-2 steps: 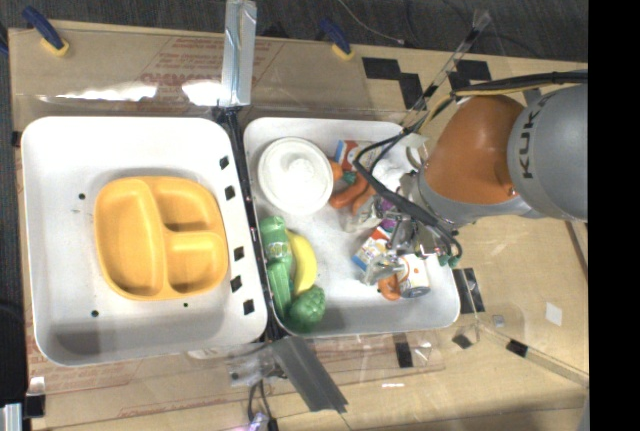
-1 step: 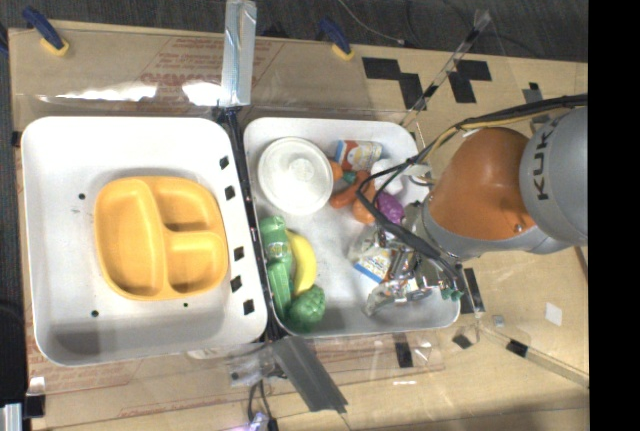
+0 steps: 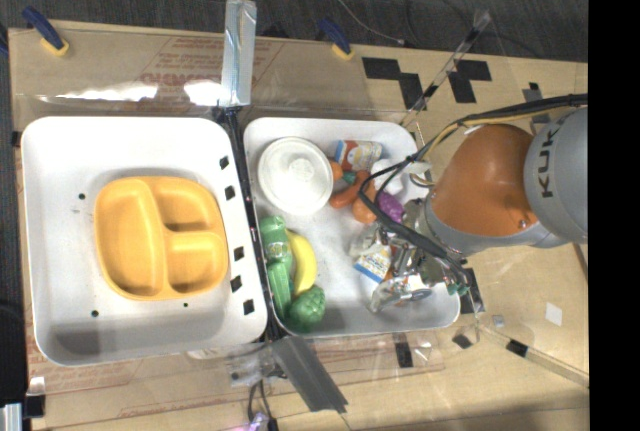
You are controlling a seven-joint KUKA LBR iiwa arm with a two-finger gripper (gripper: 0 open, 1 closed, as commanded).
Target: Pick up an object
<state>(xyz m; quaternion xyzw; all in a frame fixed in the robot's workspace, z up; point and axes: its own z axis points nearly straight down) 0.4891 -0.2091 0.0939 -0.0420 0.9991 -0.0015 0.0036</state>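
Bench: I see brown board, blue clamps at back edge, dark floor beyond.
Left bin: yellow divided tray.
Right bin: white bowl, banana, green toys.
Gripper: low at right bin's near corner; finger state, I cannot tell.

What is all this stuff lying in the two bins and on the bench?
Shallow white plastic bins: two, white, side by side on the bench.
Divided yellow plastic tray: one, yellow, in the left bin.
Round white lidded tub: one, white, right bin, far left corner.
Yellow toy banana: one, yellow, right bin, left side.
Green toy vegetables: at least two, green, around the banana.
Small mixed items: several, orange, purple and blue-white, under the arm; hard to tell apart.
Blue clamps: two, blue, far edge.
Robot arm: one, grey and orange, from the right.
Gripper: one, low in the right bin.
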